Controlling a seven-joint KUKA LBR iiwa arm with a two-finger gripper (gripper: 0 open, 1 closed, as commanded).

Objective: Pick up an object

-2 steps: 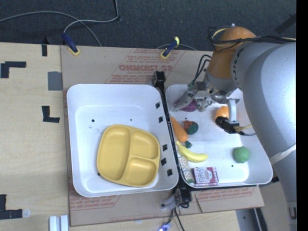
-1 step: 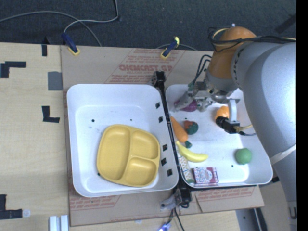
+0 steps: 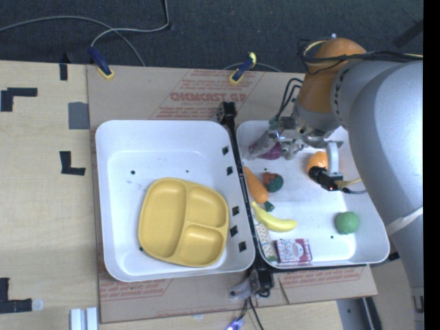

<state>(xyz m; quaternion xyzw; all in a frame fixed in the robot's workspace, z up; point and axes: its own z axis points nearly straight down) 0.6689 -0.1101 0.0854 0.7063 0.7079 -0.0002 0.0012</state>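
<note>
- Two white bins sit side by side: the left bin [image 3: 113, 184] and the right bin [image 3: 371, 243].
- Grey arm [image 3: 385, 122] reaches over the right bin's far end.
- Yellow divided plate [image 3: 183, 221] lies in the left bin.
- Gripper [image 3: 282, 143] hangs low over a purple object [image 3: 269, 150]; whether it grips is impossible to tell.
- Carrot [image 3: 256, 186], banana [image 3: 273, 220], a small printed box [image 3: 291, 251], a green ball [image 3: 347, 222] and an orange piece [image 3: 317, 161] lie in the right bin.
</note>
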